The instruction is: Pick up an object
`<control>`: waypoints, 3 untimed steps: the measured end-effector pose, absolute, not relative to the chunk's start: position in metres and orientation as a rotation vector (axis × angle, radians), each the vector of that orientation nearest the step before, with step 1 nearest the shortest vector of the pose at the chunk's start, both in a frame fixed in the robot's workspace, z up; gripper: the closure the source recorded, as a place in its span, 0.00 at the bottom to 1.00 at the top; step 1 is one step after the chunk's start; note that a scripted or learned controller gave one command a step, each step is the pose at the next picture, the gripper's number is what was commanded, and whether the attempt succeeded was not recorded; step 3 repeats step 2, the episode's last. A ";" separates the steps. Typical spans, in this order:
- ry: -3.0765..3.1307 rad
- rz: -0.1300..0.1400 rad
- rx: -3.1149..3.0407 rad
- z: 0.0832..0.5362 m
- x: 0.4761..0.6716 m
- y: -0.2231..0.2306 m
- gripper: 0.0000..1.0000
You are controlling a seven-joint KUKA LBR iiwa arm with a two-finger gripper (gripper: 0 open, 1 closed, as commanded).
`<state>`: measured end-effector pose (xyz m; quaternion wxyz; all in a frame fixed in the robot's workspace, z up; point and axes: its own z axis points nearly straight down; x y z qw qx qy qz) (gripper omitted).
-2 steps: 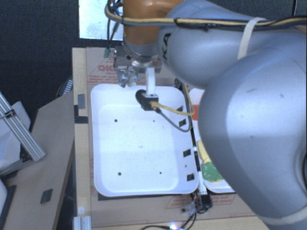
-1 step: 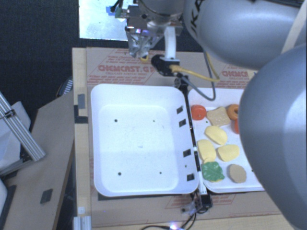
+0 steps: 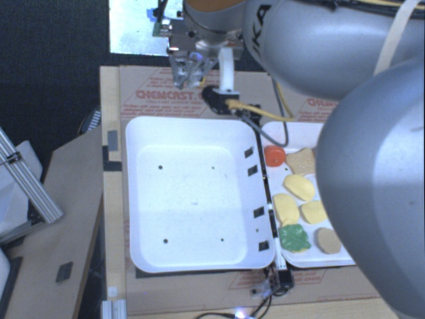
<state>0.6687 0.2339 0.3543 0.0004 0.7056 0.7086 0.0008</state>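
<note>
1. Objects for picking lie in the right-hand shallow white bin: a round orange-red piece, a tan biscuit-like square, three pale yellow lumps, a crinkled green piece and a tan oval
2. The left-hand shallow white plastic bin sits just beside it, their rims touching along a row of black clips
3. The two-finger gripper hangs above the brown cardboard sheet beyond the left bin's far rim, well apart from the objects
4. Whether its fingers are apart or together, I cannot tell; nothing is visible between them
5. The grey arm covers the right bin's right part
</note>
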 end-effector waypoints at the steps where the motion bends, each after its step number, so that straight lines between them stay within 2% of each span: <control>1: 2.224 0.021 2.209 0.537 0.668 0.231 1.00; 2: 2.225 -0.009 2.223 0.427 0.647 0.234 1.00; 3: 2.225 -0.009 2.223 0.427 0.647 0.234 1.00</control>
